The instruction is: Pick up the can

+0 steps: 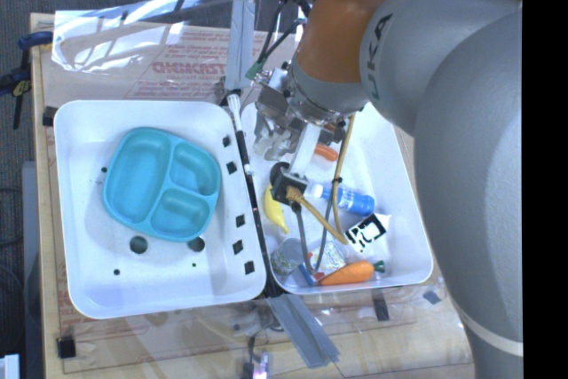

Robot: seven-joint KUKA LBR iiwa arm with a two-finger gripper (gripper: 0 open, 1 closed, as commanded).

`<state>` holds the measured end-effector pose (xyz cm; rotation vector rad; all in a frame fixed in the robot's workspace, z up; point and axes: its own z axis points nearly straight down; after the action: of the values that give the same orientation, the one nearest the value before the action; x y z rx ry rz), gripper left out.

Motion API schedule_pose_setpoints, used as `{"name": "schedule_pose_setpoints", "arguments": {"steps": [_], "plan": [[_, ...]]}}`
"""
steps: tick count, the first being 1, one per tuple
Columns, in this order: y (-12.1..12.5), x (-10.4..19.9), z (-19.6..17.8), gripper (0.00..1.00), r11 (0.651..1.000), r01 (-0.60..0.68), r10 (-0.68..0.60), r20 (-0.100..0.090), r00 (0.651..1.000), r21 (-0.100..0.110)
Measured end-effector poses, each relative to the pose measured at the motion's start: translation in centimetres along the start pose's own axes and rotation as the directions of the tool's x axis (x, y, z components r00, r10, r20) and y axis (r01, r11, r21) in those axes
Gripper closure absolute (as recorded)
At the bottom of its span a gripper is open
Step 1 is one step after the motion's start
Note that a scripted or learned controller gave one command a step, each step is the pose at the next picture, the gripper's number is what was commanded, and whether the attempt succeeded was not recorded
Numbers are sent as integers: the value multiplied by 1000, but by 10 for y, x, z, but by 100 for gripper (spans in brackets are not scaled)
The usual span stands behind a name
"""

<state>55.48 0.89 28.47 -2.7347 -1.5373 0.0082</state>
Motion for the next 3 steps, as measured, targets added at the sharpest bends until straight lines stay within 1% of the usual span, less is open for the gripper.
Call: {"name": "schedule_pose_setpoints", "arguments": {"steps": [1, 2, 3], "plan": [[-55, -25, 18, 100, 976, -219, 219, 1, 976, -1], [-97, 11, 27, 100, 999, 46, -46, 1, 999, -1], [-44, 3, -1, 100, 1000, -6, 6, -1, 1000, -4]]}}
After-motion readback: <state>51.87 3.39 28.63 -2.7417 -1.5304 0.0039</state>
